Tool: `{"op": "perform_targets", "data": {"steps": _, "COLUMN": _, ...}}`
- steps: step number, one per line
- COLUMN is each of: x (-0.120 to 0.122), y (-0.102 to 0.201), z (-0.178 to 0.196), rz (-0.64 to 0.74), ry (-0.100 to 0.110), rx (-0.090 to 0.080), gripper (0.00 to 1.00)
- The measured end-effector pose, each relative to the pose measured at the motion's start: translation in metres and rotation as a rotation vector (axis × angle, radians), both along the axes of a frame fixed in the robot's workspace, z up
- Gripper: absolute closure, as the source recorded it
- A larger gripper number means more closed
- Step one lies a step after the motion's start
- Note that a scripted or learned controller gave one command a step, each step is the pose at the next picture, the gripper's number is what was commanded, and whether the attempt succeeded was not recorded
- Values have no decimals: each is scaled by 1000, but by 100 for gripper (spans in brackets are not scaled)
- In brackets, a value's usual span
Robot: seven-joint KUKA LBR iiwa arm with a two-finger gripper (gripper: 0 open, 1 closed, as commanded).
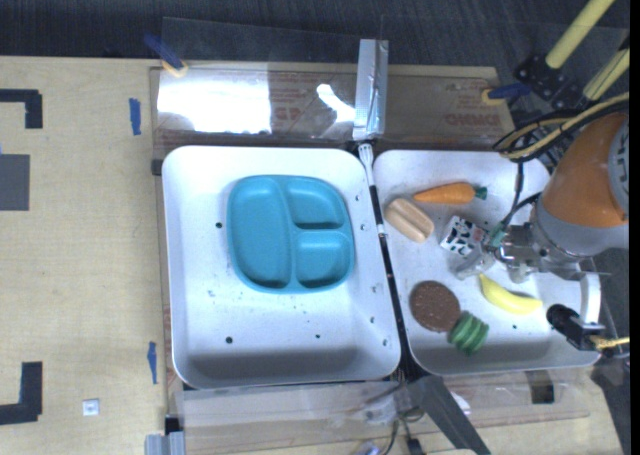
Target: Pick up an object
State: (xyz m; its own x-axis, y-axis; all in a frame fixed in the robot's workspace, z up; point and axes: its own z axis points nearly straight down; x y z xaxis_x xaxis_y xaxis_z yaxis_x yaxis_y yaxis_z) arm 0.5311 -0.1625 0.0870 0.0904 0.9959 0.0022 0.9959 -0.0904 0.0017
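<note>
**Down in the right bin, hunting for a pick**

Scanning from the left: the left bin carries a blue divided plate, lying flat. Not my business right now.

Crossing the divider into the right bin, here's the spread: a bread roll, an orange carrot just behind it, a brown round patty, a green piece just beside that. A black-and-white patterned block sits mid-bin, and the yellow banana lies near the front right.

My end effector is down between the patterned block and the banana. Whether it's open or closed on anything, I cannot tell from here; too much clutter at the tip.

My read: these look like light toy foods, probably smooth plastic, so slippery. The banana is closest; I'd take it across its narrow middle.
</note>
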Motion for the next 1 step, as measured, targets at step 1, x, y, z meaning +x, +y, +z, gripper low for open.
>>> {"op": "perform_targets", "data": {"steps": 1, "x": 2, "y": -1, "z": 12, "rz": -2, "ry": -6, "rx": -3, "gripper": 100}}
